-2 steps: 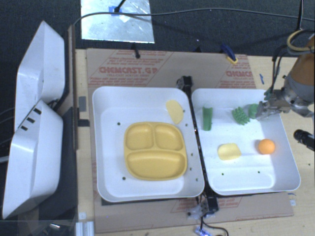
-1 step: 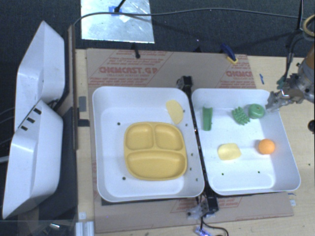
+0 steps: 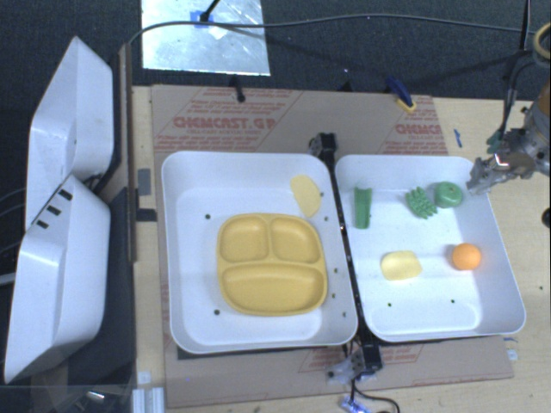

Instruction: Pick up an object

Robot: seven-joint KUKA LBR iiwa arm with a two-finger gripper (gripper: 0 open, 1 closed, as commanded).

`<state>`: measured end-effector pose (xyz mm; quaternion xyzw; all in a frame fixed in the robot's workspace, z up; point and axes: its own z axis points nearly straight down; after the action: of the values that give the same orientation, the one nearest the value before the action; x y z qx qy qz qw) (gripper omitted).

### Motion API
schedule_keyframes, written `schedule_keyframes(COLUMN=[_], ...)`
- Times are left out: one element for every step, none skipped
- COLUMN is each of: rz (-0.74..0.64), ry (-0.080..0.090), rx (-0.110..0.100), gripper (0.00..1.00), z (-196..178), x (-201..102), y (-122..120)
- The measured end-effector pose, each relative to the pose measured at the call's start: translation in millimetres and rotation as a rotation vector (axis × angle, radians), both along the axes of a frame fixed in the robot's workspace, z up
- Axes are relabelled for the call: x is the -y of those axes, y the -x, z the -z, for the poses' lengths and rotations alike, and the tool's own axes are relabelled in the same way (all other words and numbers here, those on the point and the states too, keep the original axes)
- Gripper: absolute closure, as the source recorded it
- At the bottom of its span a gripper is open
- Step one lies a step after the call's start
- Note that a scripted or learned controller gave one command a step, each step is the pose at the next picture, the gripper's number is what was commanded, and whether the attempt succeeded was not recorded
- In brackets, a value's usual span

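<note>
The right bin holds a green stick, a spiky green piece, a round green piece, a pale yellow block and an orange ball. My gripper hangs over that bin's far right rim, just right of the round green piece. Nothing shows in its grasp. In the left bin lie a yellow divided plate and a pale yellow oval piece.
Both bins sit on a cardboard sheet. White housings stand along the left. A shiny metal plate and cables lie behind the bins. A blue and yellow clip rests on the cardboard at the back.
</note>
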<state>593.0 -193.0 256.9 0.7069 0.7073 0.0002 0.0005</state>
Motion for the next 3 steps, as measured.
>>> schedule_keyframes(rz=[-0.004,-0.004,-0.004], ry=[-0.001,-0.001,-0.001], rx=[-0.001,0.000,-0.001], gripper=[1.00,1.00,1.00], z=[11,5,7], x=[-52,-103,-150], y=[3,21,24])
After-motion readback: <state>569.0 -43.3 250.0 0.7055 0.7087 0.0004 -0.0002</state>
